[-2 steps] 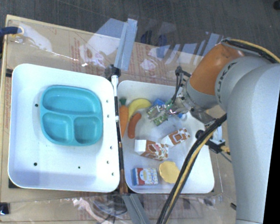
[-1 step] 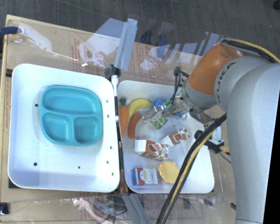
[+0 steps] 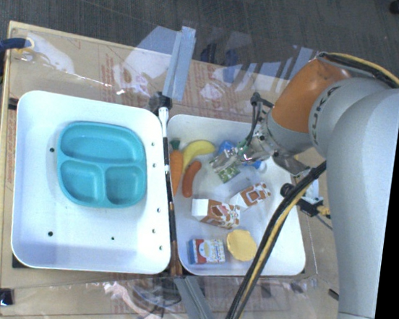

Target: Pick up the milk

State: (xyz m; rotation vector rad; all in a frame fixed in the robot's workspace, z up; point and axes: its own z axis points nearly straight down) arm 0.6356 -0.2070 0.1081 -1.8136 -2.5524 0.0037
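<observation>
Left bin [image 3: 30,169]: holds a teal tray [image 3: 103,162] with three compartments, seated toward its back. Bare white floor rings the tray, widest along the front edge and the front-right corner. All of this lies well left of the fingers.

The divider between the bins, a narrow dark gap, runs front to back left of the fingers, with the carrot [image 3: 175,169] just inside it.

Right bin [image 3: 292,258]: crowded. Carrot and sausage [image 3: 190,178] lie side by side, lengthwise, left of the fingers and slightly nearer the front. Banana [image 3: 199,148] sits left of the fingers, touching the carrot's far end. A bare patch of floor lies just in front of the fingers.

Gripper [image 3: 230,162]: low in the back half of the right bin, against a blue item [image 3: 228,150] just beside the banana. How far the fingers are spread, and whether they have anything, cannot be made out; the tip is a small blurred cluster.

Milk [image 3: 215,212]: brown-and-white carton lying on its side, in front of the fingers, near mid-bin. A second like carton [image 3: 252,196] lies to the front-right of the fingers, tilted, close to the first. Yellow disc [image 3: 241,244] and a red-and-blue box [image 3: 207,252] sit further in front, near the bin's front edge.

Arm [image 3: 348,138] covers the bin's right rim; a black cable [image 3: 266,237] crosses the front-right corner.
</observation>
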